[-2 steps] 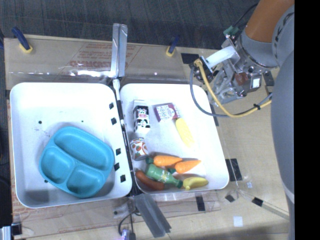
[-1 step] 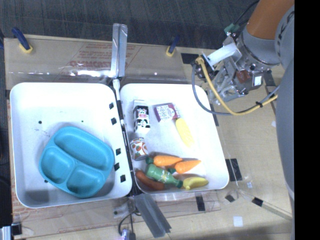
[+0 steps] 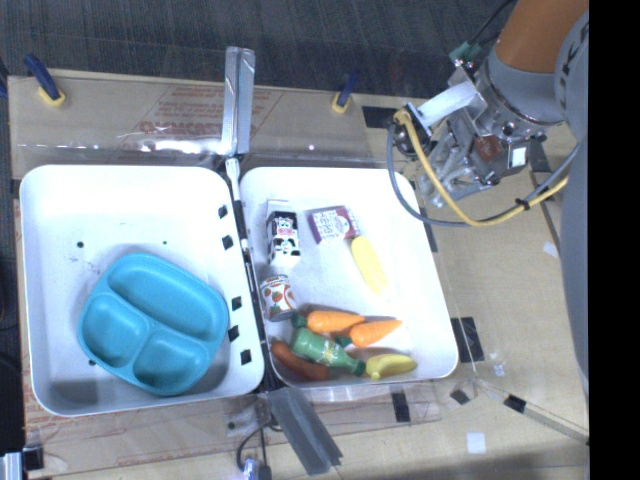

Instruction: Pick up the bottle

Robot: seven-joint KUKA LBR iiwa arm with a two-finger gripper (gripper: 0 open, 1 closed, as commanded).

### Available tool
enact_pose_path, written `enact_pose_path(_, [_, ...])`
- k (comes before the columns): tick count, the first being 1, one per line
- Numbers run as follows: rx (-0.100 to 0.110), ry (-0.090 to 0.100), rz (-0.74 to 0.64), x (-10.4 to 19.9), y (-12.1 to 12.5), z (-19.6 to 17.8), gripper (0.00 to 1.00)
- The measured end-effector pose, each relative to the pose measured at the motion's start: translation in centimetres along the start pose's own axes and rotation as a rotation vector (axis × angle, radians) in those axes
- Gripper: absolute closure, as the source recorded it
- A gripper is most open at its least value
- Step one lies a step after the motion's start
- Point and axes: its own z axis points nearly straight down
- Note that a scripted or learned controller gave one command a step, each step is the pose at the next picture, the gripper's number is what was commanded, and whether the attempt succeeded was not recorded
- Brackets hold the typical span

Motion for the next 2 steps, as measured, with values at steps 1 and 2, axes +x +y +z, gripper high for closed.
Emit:
enact_pose_path(1, [0.002, -0.004, -0.011, 0.1, -0.22, -0.86, 1.0])
enact_pose_path(2, [0.004, -0.007, -0.02, 0.2, -0.39, -1.73, 1.0])
